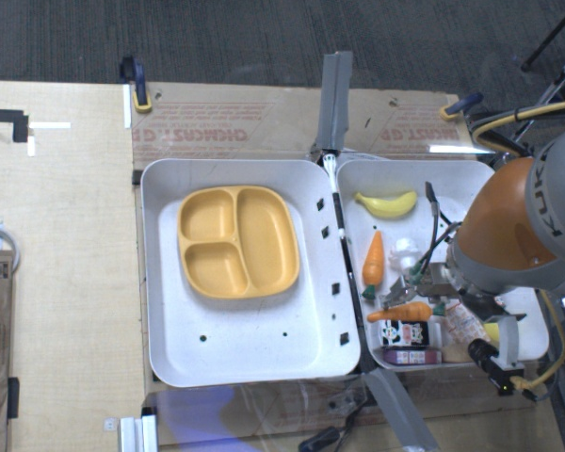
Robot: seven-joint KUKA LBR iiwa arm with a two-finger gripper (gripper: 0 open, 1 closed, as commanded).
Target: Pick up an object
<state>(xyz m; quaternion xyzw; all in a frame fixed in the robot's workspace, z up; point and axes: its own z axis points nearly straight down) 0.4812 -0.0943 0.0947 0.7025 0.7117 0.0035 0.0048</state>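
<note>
The right bin (pixel 471 169) holds a yellow banana (pixel 388 203) at the back and an upright orange carrot (pixel 373 258) near its left wall. A second orange carrot (pixel 411 312) lies flat toward the front. My gripper (pixel 402 295) is low in this bin, just above that flat carrot and right of the upright one. The grey and orange arm (pixel 508 224) hides the bin's right half. Nothing is visibly lifted.
The left bin (pixel 165 281) holds a yellow three-part plate (pixel 237 241). In the right bin's front sit a black-and-white carton (pixel 392 332), a dark purple pack (pixel 411 356) and a small white item (pixel 405 250). Cables hang behind the gripper.
</note>
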